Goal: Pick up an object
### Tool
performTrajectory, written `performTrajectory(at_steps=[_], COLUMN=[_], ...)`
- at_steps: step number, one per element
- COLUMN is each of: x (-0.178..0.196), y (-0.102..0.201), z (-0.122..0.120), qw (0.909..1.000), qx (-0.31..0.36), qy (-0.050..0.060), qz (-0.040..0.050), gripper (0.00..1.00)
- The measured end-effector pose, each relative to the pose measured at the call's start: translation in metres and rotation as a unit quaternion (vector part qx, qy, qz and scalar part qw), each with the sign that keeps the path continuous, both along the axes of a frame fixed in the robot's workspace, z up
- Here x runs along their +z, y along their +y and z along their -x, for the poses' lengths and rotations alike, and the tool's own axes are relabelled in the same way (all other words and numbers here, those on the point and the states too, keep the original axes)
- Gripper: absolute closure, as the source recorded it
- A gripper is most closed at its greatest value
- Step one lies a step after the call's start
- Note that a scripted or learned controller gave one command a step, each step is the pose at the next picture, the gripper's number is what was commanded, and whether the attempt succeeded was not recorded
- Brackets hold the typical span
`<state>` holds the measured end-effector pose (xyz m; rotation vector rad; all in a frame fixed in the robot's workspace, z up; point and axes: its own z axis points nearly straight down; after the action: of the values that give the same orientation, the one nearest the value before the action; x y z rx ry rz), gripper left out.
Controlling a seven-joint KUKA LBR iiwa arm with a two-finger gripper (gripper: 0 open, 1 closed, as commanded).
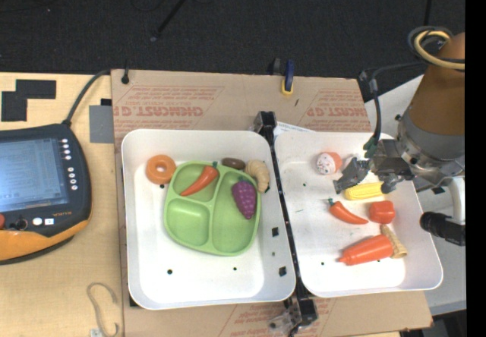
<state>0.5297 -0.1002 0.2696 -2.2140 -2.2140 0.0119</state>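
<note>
My gripper (370, 178) hangs low over the right bin (425, 278), its two dark fingers spread apart and open. A yellow corn cob (364, 192) lies just beneath and in front of the fingertips; nothing is held between them. Near it lie a red chili (347, 212), a red tomato (382, 211) and an orange carrot (367, 250). A white and pink ball (328, 163) sits to the left of the gripper.
The left bin (144, 267) holds a green divided plate (199, 225) with a red pepper (199, 180) and purple grapes (244, 199). An orange ring (161, 168), a brown piece (233, 164) and a beige potato (260, 174) lie beside it. A teach pendant (38, 187) lies far left.
</note>
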Motion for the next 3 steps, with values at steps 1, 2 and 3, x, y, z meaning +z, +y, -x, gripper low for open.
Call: performTrajectory(at_steps=[1, 2, 3], x=[0.004, -0.039, -0.103], y=[0.0, 0.001, 0.007], z=[-0.002, 0.001, 0.0], qw=[1.0, 1.0, 1.0], qx=[0.001, 0.001, 0.0], qy=[-0.004, -0.002, -0.001], qz=[0.0005, 0.0003, -0.0001], gripper=[0.0, 0.0, 0.0])
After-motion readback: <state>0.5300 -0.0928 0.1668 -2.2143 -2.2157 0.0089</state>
